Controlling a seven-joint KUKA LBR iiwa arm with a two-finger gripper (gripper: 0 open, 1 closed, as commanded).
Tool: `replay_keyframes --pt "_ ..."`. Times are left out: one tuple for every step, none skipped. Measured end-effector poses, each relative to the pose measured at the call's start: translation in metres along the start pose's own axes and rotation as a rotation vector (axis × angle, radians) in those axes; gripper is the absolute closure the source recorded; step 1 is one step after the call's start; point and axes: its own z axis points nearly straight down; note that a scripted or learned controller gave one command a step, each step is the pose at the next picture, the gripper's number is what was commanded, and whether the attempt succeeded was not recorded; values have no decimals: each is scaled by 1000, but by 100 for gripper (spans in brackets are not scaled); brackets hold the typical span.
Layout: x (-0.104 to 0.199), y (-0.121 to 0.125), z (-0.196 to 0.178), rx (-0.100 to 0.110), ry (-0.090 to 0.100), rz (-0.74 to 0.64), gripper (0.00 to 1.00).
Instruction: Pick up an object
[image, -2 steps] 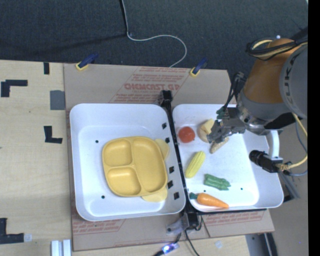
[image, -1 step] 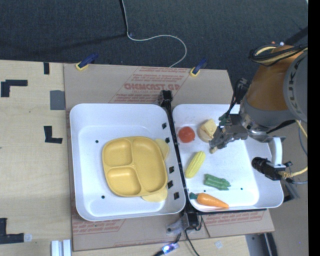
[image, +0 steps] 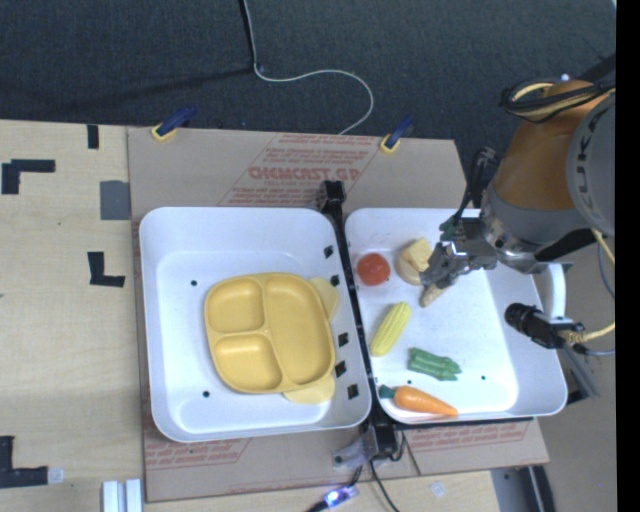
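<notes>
The right bin (image: 500, 340) holds a red tomato (image: 373, 268), a pale yellow lump (image: 413, 259), an ear of corn (image: 390, 328), a green vegetable (image: 434, 364) and an orange carrot (image: 424, 401). My gripper (image: 437, 282) hangs low over this bin's upper middle, just right of the pale yellow lump and above the corn. The arm's grey body and orange band (image: 540, 160) rise behind it at the right. I see nothing held by the gripper.
The left bin (image: 170, 300) contains a yellow divided plate (image: 268, 332). A black divider (image: 345, 300) runs between the bins. Both bins rest on cardboard (image: 290, 170). A white cable (image: 320, 80) loops at the back.
</notes>
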Motion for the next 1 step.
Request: replay_keyframes --pt "5 -2 17 2 -1 1 100"
